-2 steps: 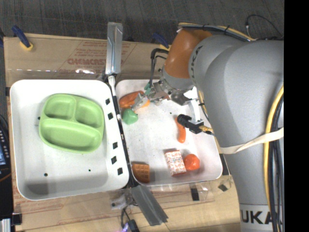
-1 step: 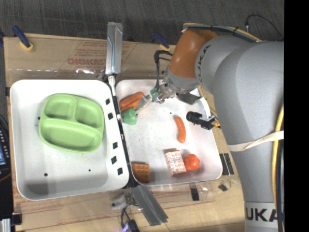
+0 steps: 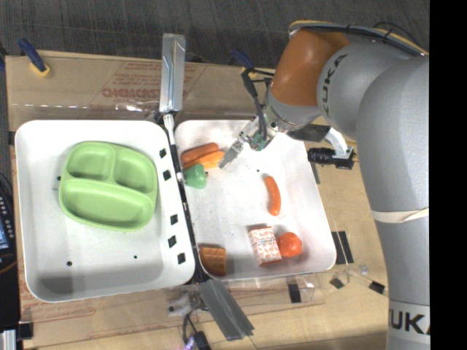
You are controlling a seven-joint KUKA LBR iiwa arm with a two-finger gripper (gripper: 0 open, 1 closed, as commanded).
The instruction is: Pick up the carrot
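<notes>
The carrot (image 3: 212,163) lies at the far left of the right bin (image 3: 314,195), a short orange body with its green leafy top (image 3: 195,176) toward the bin divider. A reddish-brown sausage (image 3: 198,153) lies against its upper side. My gripper (image 3: 239,148) hangs just to the right of the carrot, with one silver finger (image 3: 228,157) slanting down close to the carrot's right end. The fingers stand open, and nothing is between them.
A green divided plate (image 3: 109,184) sits in the left bin (image 3: 36,217). The right bin also holds a second sausage (image 3: 273,194), a small printed carton (image 3: 263,244), a red-orange round fruit (image 3: 290,245) and a piece of bread (image 3: 212,258) at the front edge.
</notes>
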